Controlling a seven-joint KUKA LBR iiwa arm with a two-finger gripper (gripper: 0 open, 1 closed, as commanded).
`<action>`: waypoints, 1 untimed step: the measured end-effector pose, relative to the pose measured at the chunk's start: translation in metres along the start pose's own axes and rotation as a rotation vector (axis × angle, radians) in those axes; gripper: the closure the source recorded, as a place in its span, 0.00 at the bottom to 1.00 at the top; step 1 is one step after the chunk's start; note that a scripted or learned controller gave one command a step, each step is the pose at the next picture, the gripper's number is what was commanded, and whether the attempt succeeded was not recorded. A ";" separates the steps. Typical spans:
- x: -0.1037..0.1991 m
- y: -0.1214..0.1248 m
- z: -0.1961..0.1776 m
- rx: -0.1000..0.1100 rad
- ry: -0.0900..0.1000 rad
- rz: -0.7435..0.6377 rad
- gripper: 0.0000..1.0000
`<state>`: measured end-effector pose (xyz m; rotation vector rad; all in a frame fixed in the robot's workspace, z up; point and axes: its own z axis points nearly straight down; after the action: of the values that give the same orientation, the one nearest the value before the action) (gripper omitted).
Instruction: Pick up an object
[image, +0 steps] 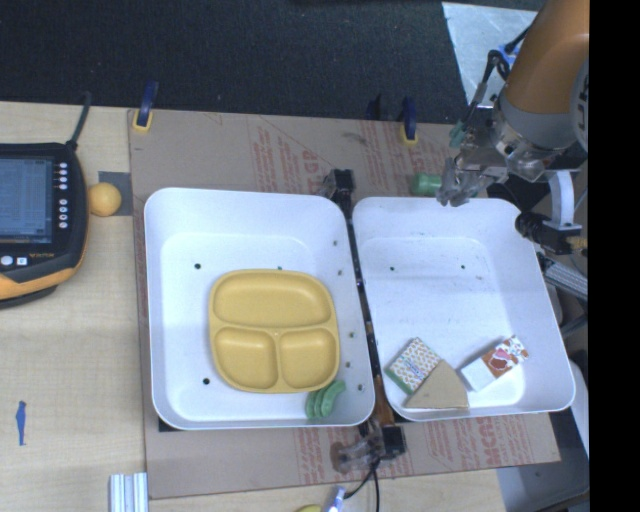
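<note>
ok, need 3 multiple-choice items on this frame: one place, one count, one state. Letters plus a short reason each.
1. Where does the yellow three-compartment plastic tray lie?
A. left white bin
B. right white bin
C. on the cardboard

2. How many items lie along the near edge of the right white bin?
A. one
B. three
C. five

3. Where is the gripper?
A. over the right bin's far rim
B. down among the items at the near edge
C. inside the left bin

Answers:
1 A: the tray sits inside the left white bin.
2 B: a green patterned packet, a tan wedge and a red-and-white packet.
3 A: it hangs at the far rim, apart from the items.
</note>
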<state>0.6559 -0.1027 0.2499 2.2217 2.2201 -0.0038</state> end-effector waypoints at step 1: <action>0.055 -0.006 0.059 0.003 0.002 -0.006 1.00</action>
<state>0.6496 -0.0474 0.1912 2.2178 2.2288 -0.0056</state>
